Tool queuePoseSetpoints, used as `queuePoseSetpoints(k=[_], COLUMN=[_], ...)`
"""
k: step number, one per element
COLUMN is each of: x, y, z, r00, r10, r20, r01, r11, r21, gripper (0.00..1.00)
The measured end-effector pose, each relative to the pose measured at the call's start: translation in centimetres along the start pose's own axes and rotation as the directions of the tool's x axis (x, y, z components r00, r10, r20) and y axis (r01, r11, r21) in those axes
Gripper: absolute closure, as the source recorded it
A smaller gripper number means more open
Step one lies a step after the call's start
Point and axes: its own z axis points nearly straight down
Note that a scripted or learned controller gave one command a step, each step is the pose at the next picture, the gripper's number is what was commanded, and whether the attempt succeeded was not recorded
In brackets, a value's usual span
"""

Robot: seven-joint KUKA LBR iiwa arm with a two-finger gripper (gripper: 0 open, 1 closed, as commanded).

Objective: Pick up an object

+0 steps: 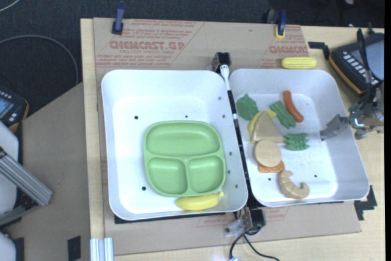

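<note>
Yellow banana [198, 201] against green divided tray [184, 157] in left bin [122, 131], toy foods crowding right bin [342, 156], gripper [335, 126] at its right wall, arm cut off by the frame edge.

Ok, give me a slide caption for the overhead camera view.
Gripper over the right bin of toy food; green tray and banana in the left bin.

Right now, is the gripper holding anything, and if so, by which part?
Nothing is held. The gripper sits at the right bin's right side with nothing between its fingers; the nearest toy, the green vegetable, lies apart from it.

Right bin [342, 108] right half open, toy food [273, 137] crowding left
</note>
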Motion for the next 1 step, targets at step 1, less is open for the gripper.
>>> queuePoseSetpoints(k=[1], x=[7.95], y=[-1.73], z=[10.63], r00=[1.000], r10=[-0.004], r20=[-0.006], r01=[0.004], r11=[1.000], r21=[0.005], gripper=[0.00])
